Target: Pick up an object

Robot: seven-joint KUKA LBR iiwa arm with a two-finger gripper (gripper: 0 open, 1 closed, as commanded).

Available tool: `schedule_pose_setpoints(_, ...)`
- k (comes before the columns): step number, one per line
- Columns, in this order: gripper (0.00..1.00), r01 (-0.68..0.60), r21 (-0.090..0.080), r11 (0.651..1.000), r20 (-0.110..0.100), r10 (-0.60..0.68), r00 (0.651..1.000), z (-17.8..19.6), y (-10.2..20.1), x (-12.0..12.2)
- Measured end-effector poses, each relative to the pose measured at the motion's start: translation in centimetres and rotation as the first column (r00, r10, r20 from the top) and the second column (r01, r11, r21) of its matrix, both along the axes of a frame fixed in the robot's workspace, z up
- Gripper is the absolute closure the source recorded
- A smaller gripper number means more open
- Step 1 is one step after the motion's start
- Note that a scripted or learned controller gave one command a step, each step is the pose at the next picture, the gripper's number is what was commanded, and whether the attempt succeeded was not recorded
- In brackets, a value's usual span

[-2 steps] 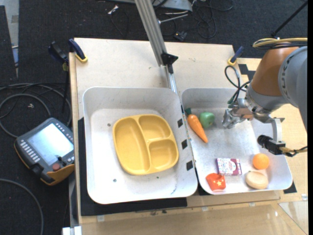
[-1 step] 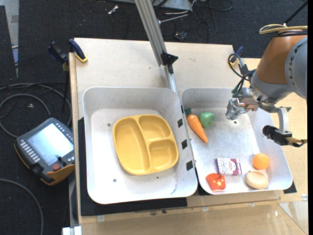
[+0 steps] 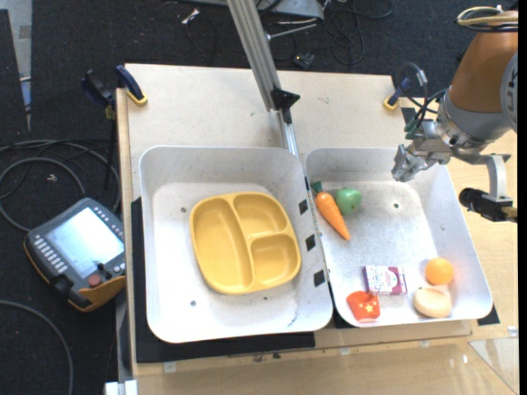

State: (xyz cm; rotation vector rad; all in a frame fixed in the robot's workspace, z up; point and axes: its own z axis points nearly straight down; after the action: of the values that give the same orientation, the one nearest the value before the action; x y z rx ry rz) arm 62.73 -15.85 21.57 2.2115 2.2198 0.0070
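Fingers [image 3: 406, 169] of the gripper, aperture indiscernible, hang over the right bin's [image 3: 461, 220] far rim, the carrot [image 3: 333, 214] lower-left, pale tabletop [image 3: 206, 105] and dark floor [image 3: 49, 179] beyond.

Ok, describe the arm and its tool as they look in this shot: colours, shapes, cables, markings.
The arm is a bulky, rounded body with a broad orange band above a grey wrist section. The tool at its end is a small block of grey metal, its details too small to make out. Dark cables loop beside the wrist, and a black fitting juts out below it. No markings are readable.
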Motion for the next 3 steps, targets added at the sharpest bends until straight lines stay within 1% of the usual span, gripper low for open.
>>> schedule_pose_setpoints(1, 1.00, 0.001, 0.001, 1.000, -0.004, -0.001, 1.000, 2.3, 0.0, 0.1)
schedule_pose_setpoints(2, 1.00, -0.004, 0.005, 1.000, -0.010, 0.004, 1.000, 1.4, 5.8, 0.1)
schedule_pose_setpoints(3, 1.00, -0.003, 0.004, 1.000, -0.010, 0.004, 1.000, 2.3, 10.6, -0.4)
